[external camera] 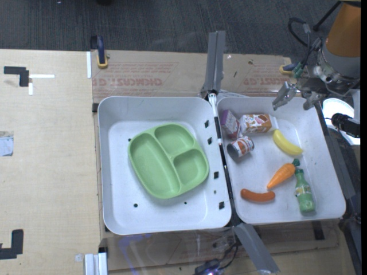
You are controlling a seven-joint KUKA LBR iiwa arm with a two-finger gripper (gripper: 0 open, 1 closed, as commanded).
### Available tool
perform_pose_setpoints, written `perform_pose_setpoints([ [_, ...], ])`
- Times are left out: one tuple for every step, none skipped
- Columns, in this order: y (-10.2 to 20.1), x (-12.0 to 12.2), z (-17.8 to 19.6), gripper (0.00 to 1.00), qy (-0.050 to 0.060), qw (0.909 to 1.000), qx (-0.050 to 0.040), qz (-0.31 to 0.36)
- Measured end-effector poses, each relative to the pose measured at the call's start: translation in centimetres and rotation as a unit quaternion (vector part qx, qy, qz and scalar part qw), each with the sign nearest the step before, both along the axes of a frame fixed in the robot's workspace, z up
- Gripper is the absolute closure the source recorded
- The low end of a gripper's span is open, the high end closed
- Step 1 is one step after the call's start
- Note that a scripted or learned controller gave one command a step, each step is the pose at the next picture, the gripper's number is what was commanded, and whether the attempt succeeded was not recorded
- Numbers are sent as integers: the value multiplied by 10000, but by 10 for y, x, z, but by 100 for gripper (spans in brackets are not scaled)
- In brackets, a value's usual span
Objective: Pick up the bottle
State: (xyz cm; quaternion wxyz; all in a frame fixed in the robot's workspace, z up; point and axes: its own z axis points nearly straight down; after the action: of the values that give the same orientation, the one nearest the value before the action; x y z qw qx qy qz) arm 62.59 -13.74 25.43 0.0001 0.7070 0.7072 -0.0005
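Camera view:

- Bins: two shallow white bins side by side on the counter [51, 153]. The left bin [114, 211] and the right bin [330, 211] meet along a central divider.
- Left bin contents: one item, a green divided plate [168, 160] with three compartments, lying flat near the middle of the bin.
- Right bin contents: seven items, as follows.
- One green bottle [304, 191] with an orange-and-green label, lying on its side near the bin's right wall at the lower end, neck pointing up the frame. It lies loose on the bin floor.
- One toy carrot [281, 175], just to the left of the bottle's neck, its leafy end close to the bottle cap.
- One toy sausage [257, 195], reddish orange, left of the bottle and below the carrot.
- One yellow banana [286, 143], above the carrot.
- One small can [241, 148] with a red label, on its side near the divider.
- One printed food carton [256, 123], lying above the can.
- One purple packet [229, 123], against the divider, beside the carton.
- Arm: one, entering from the upper right, orange band [347, 24] at the top right corner.
- Hand [297, 94]: positioned above the upper edge of the right bin, well apart from the bottle. Fingers spread apart, released, with nothing between them.
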Motion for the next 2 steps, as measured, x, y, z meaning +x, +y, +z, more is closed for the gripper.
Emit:
perform_pose_setpoints([
  [-39,-47,13,0,1,9995,-1,-323],
  [-71,-85,-44,0,0,9992,1,-406],
])
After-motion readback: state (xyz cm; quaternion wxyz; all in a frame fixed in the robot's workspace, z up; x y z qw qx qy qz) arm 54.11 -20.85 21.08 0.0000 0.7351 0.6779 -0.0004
